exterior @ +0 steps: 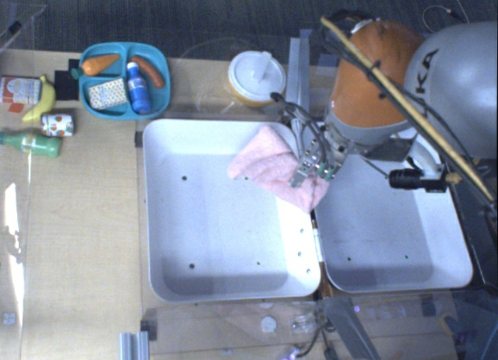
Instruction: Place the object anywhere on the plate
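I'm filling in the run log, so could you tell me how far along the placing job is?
Little looks done: the pink cloth drapes over the ridge between the left bin and right bin. The gripper is at the cloth's right edge; a hold isn't clear. Left: lifting it and setting it on a plate.

Two white bins point(226, 218), one pink cloth point(268, 162)

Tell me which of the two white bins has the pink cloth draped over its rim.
The left bin, the larger-looking one below the blue tray. The pink cloth lies across its upper right corner; the right bin holds no cloth inside.
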You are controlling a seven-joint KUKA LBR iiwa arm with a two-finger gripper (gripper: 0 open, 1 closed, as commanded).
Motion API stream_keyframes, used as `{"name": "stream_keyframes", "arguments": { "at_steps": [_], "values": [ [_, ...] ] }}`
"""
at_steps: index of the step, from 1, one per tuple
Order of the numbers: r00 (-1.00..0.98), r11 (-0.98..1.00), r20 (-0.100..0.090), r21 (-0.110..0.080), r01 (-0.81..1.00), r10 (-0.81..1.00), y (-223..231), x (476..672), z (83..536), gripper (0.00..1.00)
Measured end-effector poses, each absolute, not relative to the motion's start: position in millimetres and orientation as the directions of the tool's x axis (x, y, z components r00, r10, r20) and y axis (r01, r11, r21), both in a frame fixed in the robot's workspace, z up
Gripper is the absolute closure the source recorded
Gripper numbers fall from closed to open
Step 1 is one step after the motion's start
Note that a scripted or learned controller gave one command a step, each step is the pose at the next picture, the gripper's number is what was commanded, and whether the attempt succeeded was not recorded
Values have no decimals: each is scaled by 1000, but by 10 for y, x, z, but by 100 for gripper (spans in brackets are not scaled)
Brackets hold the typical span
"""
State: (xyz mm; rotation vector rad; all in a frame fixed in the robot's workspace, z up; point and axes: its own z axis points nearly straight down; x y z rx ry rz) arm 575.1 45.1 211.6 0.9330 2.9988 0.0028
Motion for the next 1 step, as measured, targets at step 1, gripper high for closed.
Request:
{"name": "stream_keyframes", "arguments": {
  "at_steps": [1],
  "values": [
    [-980, 980, -2, 2, 200, 200, 949, 5523, 2058, 100]
  ]
}}
